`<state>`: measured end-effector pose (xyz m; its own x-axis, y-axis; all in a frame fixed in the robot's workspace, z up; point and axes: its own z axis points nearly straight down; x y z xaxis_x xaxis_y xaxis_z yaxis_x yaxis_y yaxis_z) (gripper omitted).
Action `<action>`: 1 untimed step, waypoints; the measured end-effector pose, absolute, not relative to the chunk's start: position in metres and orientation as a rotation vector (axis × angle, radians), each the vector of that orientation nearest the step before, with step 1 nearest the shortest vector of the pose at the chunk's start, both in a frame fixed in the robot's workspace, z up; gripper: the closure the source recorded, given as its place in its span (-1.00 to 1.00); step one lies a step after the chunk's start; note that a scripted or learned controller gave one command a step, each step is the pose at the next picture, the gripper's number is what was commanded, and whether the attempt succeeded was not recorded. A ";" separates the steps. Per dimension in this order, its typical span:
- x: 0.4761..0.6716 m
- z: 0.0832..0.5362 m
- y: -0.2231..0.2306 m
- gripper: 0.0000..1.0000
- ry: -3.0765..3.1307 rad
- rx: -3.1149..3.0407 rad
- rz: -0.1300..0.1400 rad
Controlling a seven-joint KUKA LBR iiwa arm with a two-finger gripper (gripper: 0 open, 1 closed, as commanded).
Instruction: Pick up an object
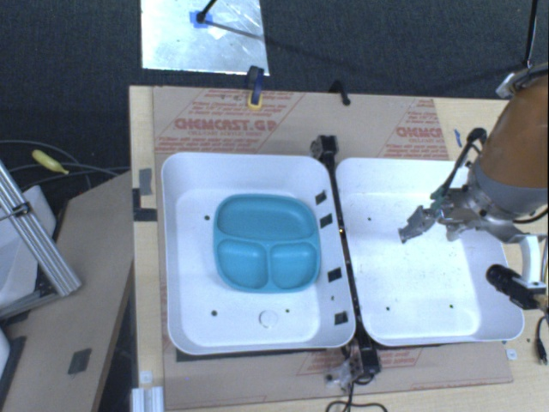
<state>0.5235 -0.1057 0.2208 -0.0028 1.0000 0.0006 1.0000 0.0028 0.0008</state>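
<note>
A blue plate [264, 243] with three compartments lies flat in the middle of the left bin [184, 230]. In front of it a small white disc [268, 318] rests on the bin floor. My gripper [414, 226] hangs over the right bin [412, 316], near its centre and pointing left, well apart from the plate. I see nothing held in it. The grey arm with its orange band [519, 144] comes in from the right edge.
Both bins sit on a cardboard sheet [223, 118] on the bench. Black clips [330, 221] line the divider between the bins. A black part [512, 285] sticks out over the right bin's right rim. A shiny metal sheet [206, 24] lies at the back.
</note>
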 end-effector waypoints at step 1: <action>0.485 0.079 -0.127 -1.00 2.218 2.225 -0.002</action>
